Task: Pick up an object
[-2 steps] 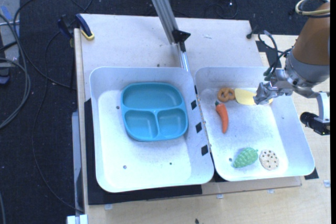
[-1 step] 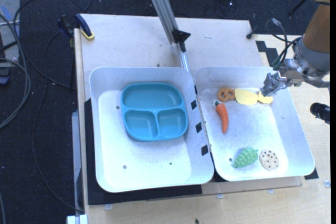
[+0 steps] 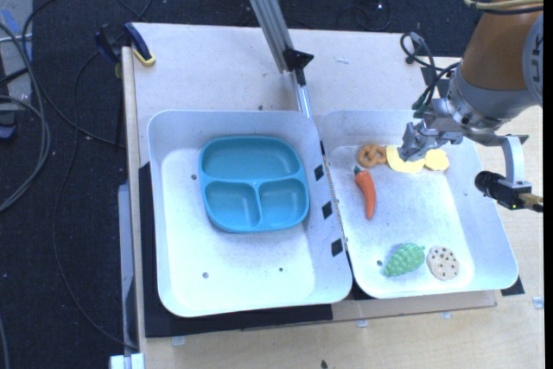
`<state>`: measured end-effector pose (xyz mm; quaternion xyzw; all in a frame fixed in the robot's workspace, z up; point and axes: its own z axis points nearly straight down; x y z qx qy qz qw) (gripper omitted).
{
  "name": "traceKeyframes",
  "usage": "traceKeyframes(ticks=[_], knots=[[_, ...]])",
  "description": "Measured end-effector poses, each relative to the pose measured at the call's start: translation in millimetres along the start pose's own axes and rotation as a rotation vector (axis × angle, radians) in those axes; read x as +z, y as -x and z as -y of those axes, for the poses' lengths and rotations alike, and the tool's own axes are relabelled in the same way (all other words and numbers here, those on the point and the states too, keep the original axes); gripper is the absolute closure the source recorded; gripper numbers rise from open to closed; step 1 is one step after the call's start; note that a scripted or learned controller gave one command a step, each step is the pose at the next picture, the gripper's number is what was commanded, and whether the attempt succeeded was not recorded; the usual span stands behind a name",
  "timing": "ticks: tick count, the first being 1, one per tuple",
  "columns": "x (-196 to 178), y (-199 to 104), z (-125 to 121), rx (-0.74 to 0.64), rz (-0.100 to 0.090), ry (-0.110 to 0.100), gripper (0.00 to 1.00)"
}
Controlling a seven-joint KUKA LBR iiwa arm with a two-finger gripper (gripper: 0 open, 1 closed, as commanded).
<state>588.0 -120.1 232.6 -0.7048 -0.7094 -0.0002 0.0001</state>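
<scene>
Two shallow white bins on the table [image 3: 216, 56]. The left bin [image 3: 173, 272] holds a blue three-compartment tray [image 3: 255, 183]. In the right bin [image 3: 484, 246], positions relative to the carrot [image 3: 367, 193]: pretzel [image 3: 371, 155] just above it; yellow piece [image 3: 432, 162] to its upper right, beside the pretzel; green leafy item [image 3: 403, 258] and spotted cookie [image 3: 442, 263] below it, side by side. The end effector [image 3: 413, 144] is lowered onto the yellow piece's left end.
</scene>
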Motion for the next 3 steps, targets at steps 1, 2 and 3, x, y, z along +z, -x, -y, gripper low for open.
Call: traceKeyframes(ticks=[1,2,3], knots=[[0.5,-60.7,-13.7,0.000,0.000,0.002,1.00],[11.0,-114.4,-16.8,0.000,0.000,-0.001,1.00],[19.0,-165.0,-24.1,0.000,0.000,0.001,1.00]])
